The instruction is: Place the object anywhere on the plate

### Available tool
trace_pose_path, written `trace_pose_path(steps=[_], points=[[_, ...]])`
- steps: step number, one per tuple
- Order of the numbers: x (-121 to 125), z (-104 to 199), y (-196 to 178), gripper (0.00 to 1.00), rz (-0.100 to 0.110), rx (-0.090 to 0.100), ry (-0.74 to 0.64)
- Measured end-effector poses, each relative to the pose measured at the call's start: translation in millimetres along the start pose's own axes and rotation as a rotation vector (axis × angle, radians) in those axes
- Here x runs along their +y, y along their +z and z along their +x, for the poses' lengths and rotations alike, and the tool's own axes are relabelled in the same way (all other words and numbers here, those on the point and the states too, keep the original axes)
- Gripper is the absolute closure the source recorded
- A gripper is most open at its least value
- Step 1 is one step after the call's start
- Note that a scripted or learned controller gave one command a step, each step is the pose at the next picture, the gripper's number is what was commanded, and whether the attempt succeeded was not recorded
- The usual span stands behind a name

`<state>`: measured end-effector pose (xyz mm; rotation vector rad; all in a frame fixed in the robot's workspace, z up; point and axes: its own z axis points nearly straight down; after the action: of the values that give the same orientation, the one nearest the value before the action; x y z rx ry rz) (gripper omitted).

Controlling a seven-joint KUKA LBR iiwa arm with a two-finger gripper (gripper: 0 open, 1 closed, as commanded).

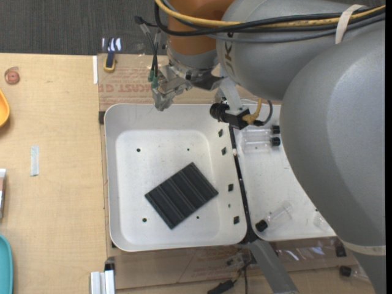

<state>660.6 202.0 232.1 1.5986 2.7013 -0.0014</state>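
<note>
A tan worktop carries two white bins. The black plate lies flat in the left bin, well below the claw, whose grip I cannot tell.

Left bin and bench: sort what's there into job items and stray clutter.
Job items:
- dark ribbed plate lying flat in the left bin
- gripper above that bin's far rim

Clutter:
- clear plastic pieces in the right bin
- orange thing and teal thing at the bench's left edge
</note>
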Motion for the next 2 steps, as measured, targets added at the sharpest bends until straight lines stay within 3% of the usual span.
trace_pose_path(steps=[1,2], points=[[-66,21,-80,1.00,0.002,0.002,-0.215],[-97,59,-187,1.00,-0.001,0.001,-0.508]])
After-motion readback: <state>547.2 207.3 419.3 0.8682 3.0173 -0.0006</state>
